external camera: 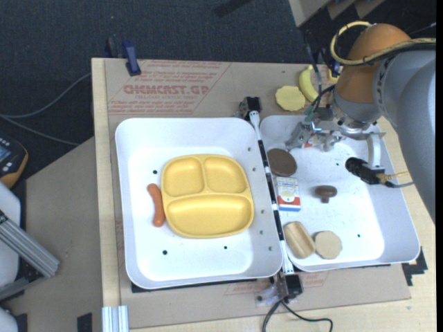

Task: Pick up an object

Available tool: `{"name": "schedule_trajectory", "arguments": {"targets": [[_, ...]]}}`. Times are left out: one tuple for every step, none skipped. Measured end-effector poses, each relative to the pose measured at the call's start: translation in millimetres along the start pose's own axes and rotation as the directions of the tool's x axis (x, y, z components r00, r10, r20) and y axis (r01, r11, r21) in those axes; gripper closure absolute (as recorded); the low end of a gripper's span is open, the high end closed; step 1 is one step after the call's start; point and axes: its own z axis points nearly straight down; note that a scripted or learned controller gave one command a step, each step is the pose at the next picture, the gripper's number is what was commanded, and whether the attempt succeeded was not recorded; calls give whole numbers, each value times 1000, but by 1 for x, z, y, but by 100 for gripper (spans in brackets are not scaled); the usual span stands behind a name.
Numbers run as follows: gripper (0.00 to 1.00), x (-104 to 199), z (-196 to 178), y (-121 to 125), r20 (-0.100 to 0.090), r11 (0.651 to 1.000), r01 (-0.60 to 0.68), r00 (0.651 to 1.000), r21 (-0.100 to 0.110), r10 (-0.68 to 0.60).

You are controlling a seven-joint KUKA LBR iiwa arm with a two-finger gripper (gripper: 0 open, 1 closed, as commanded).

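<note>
Tan bench [173,88] with two white bins [131,185], blue clamp [129,56], yellow banana-like toy [299,92].

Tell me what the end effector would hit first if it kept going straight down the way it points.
Probably the bare floor of the right bin near its back edge. The end effector hangs over that white patch, with the brown disc off to one side. Depth is hard to judge from this slanted view.

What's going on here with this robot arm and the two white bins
A grey robot arm reaches in over the right bin, its end effector low near the bin's far end, with nothing visibly held. That bin holds a brown disc, a small carton, a brown mushroom-shaped piece and two tan pieces. The left bin holds a yellow divided plate and a hot dog.
</note>
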Motion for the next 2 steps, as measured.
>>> {"name": "schedule_trajectory", "arguments": {"targets": [[0, -39, 0, -1, 5, 1000, -10, 1000, -6, 10], [0, -90, 1, -3, -21, 1000, -7, 1000, 16, 7]]}}
